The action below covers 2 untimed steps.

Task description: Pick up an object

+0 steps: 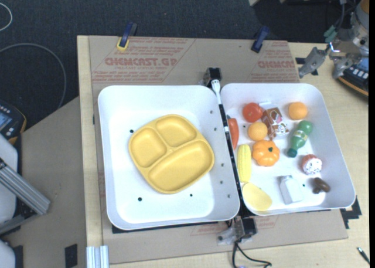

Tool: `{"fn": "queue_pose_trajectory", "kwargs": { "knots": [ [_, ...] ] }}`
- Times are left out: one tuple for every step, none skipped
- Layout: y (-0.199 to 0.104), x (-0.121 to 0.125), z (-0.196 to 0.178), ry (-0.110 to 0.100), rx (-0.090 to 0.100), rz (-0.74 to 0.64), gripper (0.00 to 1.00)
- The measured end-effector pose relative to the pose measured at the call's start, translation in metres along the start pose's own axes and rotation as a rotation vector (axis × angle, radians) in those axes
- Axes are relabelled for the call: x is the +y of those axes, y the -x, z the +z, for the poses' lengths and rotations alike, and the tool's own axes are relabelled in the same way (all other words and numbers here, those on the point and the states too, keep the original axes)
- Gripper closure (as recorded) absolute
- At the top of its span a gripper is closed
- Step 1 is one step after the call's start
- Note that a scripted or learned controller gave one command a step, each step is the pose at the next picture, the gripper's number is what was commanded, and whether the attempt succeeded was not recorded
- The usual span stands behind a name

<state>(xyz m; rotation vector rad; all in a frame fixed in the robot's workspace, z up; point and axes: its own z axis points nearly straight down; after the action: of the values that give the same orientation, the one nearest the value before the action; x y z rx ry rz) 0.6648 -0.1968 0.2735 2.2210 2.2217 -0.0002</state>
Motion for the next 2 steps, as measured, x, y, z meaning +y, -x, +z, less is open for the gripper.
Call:
{"fn": "queue_pose_trajectory", "kwargs": {
  "knots": [
    [-0.097,-0.038,0.115,-0.014,0.008,-0.007,0.0],
    [-0.098,-0.07,0.166,0.02,-0.005,0.0,0.0]
  ]
}}
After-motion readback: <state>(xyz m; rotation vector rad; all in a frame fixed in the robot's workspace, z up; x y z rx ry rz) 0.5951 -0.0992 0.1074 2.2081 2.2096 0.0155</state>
